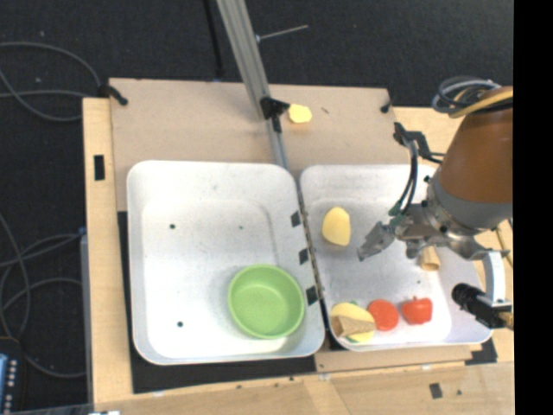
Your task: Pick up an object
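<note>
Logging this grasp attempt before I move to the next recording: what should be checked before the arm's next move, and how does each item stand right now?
1. Target within reach: ok. The yellow lemon-like object lies just left of the gripper in the right bin.
2. Gripper holding nothing: ok, no object between its fingers.
3. Finger opening: cannot tell.
4. Space around the target: ok. The two red items and the yellow-tan piece sit apart, by the bin's near wall.
5. Left bin: ok. The green bowl rests there, away from the arm.
</note>
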Robot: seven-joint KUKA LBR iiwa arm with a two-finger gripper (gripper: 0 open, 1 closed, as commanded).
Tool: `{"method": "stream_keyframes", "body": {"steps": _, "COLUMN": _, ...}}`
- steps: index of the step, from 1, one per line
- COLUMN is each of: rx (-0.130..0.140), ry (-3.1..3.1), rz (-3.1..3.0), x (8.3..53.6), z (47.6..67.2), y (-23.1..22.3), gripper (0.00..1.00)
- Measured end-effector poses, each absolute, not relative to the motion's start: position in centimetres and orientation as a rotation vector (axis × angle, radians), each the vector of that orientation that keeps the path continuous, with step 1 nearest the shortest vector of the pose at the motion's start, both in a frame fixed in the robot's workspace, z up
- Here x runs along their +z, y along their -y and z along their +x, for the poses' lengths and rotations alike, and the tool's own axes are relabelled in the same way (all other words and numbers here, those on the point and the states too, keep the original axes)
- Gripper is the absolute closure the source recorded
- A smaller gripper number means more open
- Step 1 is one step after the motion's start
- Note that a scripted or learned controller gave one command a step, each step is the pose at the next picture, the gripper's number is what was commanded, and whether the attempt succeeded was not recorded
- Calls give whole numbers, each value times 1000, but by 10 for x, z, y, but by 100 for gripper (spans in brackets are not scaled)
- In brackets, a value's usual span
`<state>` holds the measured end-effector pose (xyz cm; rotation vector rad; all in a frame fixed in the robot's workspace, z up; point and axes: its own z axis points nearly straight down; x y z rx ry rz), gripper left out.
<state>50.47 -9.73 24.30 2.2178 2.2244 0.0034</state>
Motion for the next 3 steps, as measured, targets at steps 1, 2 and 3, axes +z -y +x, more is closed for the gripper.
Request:
{"method": "stream_keyframes", "body": {"steps": 1, "rx": 4, "ry": -2222, "rz": 2219, "x": 243, "z": 505, "y": 97, "gripper": 0}}
{"method": "stream_keyframes", "body": {"steps": 2, "rx": -5, "ry": -2221, "rz": 2224, "x": 200, "z": 500, "y": 100, "gripper": 0}}
{"method": "stream_keyframes", "body": {"steps": 3, "rx": -6, "ry": -2221, "rz": 2224, "x": 157, "z": 496, "y": 102, "gripper": 0}}
